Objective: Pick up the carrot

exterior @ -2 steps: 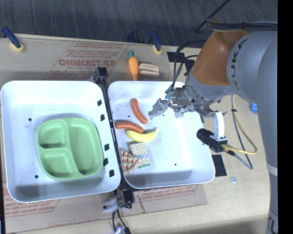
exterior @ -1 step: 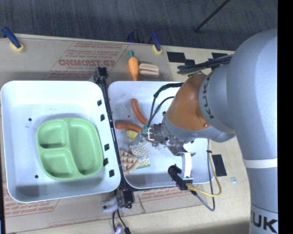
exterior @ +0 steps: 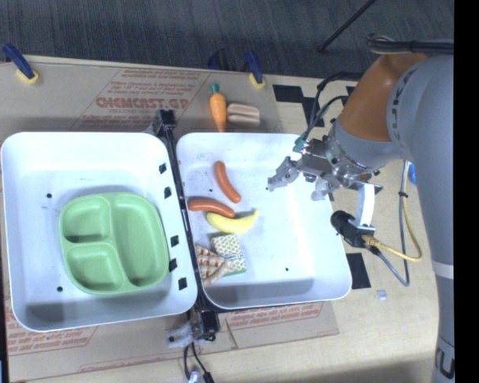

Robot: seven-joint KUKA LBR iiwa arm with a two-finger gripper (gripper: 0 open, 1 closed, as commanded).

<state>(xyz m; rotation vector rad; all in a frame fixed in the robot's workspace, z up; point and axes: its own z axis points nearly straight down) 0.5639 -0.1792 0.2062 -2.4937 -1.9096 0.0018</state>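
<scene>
Landmark: the right shallow white plastic bin (exterior: 319, 270), smooth and glossy, rounded at the corners.

Item 1: small orange plastic carrot with a green top (exterior: 217, 108), tapered, smooth. It lies outside the bin, just beyond its far rim, on the brown printed cardboard sheet (exterior: 136, 94), green end pointing away from the bin.

Item 2: short tan and brown layered block (exterior: 243, 115), rounded, just beside the carrot on the same cardboard.

Item 3: two smooth orange-red sausage shapes, one (exterior: 227, 181) slanting in the bin's far-left part, one (exterior: 211, 207) lying crosswise nearer the left wall.

Item 4: curved yellow plastic banana (exterior: 231, 221), touching the second sausage.

Item 5: waffle-patterned tan cones with a checked green piece (exterior: 220, 259), against the bin's left wall.

Item 6: matt green moulded tray with three compartments (exterior: 113, 242), in the neighbouring left white bin (exterior: 32, 166).

Item 7: my grey metal two-finger gripper (exterior: 278, 179), above the bin's far-right part. My fingers are slightly parted and hold nothing. The carrot sits well apart from them, beyond the far rim and to the left.
</scene>
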